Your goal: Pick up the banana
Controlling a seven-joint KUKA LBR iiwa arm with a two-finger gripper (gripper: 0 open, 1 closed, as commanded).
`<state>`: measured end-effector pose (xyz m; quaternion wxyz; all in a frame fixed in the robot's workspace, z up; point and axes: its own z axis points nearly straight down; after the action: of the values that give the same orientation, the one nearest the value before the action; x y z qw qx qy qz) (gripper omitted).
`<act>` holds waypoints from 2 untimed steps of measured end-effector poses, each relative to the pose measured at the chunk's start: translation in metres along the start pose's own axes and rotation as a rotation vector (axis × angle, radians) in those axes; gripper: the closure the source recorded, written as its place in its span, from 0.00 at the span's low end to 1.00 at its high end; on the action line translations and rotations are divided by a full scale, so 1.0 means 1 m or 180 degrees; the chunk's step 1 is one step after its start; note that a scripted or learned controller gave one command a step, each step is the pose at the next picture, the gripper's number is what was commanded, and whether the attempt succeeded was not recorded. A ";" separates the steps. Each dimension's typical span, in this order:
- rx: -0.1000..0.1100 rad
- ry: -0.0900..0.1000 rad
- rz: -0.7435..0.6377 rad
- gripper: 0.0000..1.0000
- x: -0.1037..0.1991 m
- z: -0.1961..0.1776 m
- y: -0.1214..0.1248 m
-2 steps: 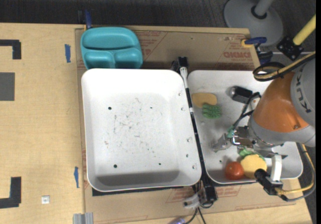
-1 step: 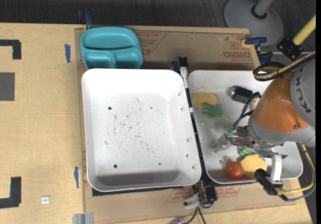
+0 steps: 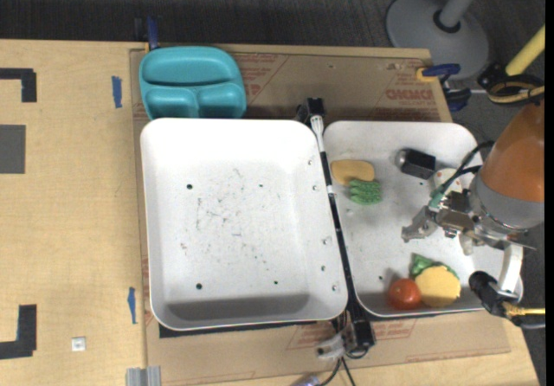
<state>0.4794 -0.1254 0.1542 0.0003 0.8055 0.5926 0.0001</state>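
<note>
banana point(image 3: 353, 171): smooth yellow curved lump in the right bin point(image 3: 381, 302), near the divider, touching the green ridged toy point(image 3: 365, 192).
my gripper point(image 3: 430, 218): metal, well apart from the banana; i cannot tell its state.
risk: i judge i could snag the green toy instead.
other decoys: 1 yellow lump point(image 3: 439, 286), 1 red tomato point(image 3: 403, 292).

Two bins sit side by side on the worktop point(image 3: 69, 202). The right bin point(image 3: 381, 211) holds a banana point(image 3: 352, 171) near its left wall (a tomato point(image 3: 403, 292) lies at the front edge), with the claw point(image 3: 433, 224) above its right half.
</note>
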 end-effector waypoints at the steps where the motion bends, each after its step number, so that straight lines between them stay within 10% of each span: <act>1: -0.0003 0.0004 -0.0102 0.00 0.032 0.069 -0.010; 2: 0.0000 -0.0001 -0.0048 0.00 -0.027 -0.021 0.008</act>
<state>0.4795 -0.1536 0.1754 0.0004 0.8010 0.5987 0.0000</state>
